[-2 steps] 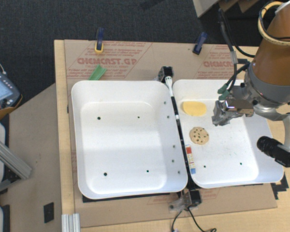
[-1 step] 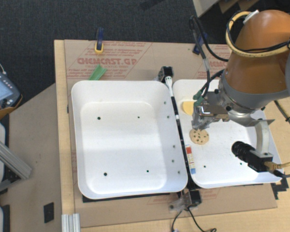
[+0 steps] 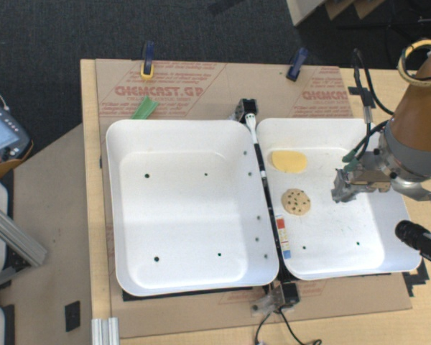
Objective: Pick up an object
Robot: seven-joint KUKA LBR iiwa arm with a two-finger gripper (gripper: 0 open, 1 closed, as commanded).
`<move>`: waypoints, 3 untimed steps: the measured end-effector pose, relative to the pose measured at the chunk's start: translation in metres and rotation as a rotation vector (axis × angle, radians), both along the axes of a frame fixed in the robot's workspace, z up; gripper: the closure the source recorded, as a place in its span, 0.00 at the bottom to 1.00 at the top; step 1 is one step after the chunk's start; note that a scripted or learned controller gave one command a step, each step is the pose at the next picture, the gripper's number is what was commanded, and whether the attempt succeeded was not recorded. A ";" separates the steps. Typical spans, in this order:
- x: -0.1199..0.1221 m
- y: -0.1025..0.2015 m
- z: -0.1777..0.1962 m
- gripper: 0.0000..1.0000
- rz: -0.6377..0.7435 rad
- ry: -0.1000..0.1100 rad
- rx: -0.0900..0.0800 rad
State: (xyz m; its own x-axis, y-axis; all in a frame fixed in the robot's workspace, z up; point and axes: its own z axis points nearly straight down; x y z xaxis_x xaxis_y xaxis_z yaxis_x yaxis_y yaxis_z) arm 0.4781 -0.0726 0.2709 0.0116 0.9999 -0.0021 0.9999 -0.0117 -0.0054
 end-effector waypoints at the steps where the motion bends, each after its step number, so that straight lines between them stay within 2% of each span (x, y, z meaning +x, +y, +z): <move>1: 0.000 0.059 -0.045 1.00 0.016 0.001 0.005; 2: 0.002 0.055 -0.032 1.00 0.011 -0.007 0.002; 3: 0.010 0.099 0.127 1.00 0.019 -0.026 0.006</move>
